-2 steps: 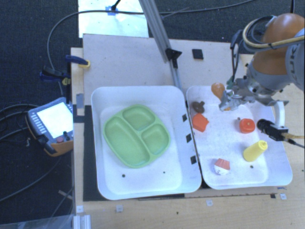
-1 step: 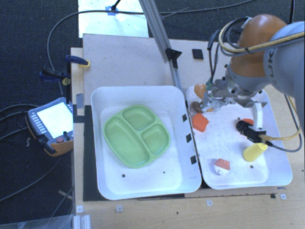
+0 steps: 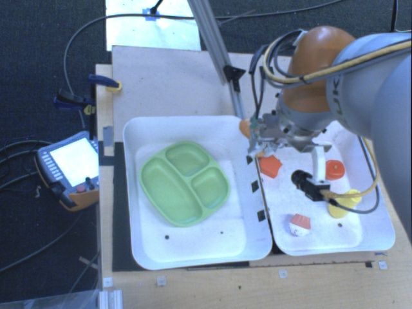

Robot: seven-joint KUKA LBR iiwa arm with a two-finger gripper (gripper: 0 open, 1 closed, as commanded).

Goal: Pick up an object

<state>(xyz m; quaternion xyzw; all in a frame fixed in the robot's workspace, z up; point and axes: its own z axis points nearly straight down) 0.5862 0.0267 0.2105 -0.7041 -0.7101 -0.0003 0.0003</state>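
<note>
Hovering gripper (image 3: 288, 152) crowds the right bin's (image 3: 360, 243) left rim.

**Robotics lab setup**

Lab, not a home. Industrial arm (image 3: 360, 76) over a plywood surface (image 3: 174, 82) with two white bins (image 3: 193, 250), teach pendant (image 3: 71, 169) on dark carpet (image 3: 45, 44) at left, loose cables (image 3: 38, 237), clamps (image 3: 103, 82), metal camera pole (image 3: 209, 31).

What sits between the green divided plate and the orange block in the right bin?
In the camera view, only white bin floor and the two bins' adjoining rims lie between the green plate and the orange block.
</note>
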